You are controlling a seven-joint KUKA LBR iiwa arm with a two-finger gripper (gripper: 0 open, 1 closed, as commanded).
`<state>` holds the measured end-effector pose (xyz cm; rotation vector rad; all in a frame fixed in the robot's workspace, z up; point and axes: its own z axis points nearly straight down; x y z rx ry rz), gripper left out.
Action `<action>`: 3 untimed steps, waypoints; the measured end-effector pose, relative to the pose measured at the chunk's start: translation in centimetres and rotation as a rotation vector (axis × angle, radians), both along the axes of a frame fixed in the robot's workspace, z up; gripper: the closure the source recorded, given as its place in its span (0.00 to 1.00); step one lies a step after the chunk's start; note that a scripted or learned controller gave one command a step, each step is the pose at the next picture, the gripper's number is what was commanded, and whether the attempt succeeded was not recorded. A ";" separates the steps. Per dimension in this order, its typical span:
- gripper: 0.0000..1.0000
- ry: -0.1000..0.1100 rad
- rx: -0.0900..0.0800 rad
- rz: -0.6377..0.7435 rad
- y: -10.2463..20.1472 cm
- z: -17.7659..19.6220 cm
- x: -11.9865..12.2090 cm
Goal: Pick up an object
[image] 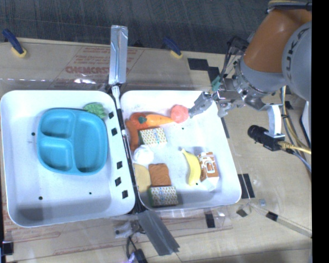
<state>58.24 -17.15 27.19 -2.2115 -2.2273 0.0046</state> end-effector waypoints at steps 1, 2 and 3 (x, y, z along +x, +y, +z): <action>0.00 0.003 0.001 -0.019 0.1 -8.3 -9.5; 0.00 -0.002 0.000 0.121 -3.7 -6.5 -9.8; 0.00 -0.029 -0.013 0.156 -4.2 -15.7 -7.1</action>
